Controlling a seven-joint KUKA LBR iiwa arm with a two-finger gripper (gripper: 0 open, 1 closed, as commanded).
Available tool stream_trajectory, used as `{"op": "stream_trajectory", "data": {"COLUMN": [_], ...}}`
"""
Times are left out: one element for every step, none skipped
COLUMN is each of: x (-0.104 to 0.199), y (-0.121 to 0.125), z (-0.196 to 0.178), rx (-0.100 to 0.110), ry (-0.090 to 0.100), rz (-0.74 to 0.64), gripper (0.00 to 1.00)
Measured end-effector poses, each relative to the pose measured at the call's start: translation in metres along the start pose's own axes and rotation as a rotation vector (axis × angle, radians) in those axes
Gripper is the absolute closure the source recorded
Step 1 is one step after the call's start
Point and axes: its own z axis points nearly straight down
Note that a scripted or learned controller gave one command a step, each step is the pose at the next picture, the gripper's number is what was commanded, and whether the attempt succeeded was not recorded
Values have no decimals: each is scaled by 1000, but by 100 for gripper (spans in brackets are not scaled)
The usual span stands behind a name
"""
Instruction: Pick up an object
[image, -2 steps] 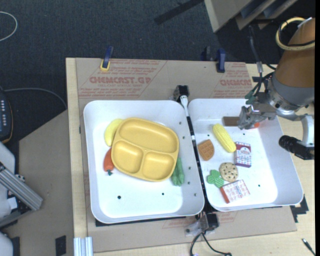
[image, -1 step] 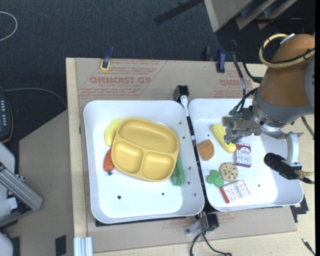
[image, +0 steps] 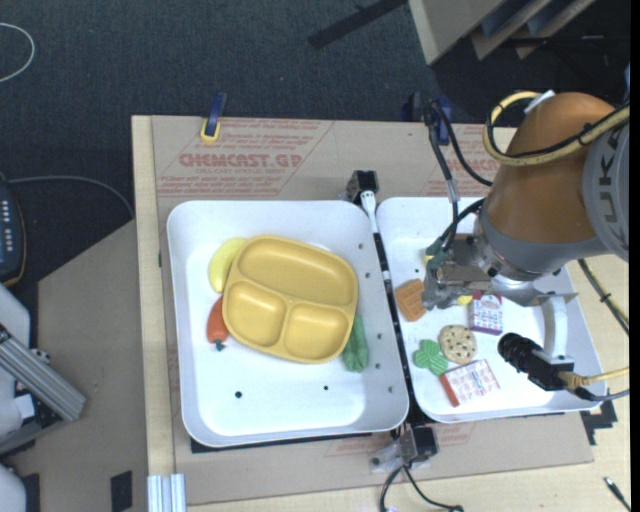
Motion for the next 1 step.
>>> {"op": "stream_trajectory", "data": {"x": [20], "y": [-15], "z": [4], "rx": [0], "ry": [-1], "rz": [3], "gripper": [100]}}
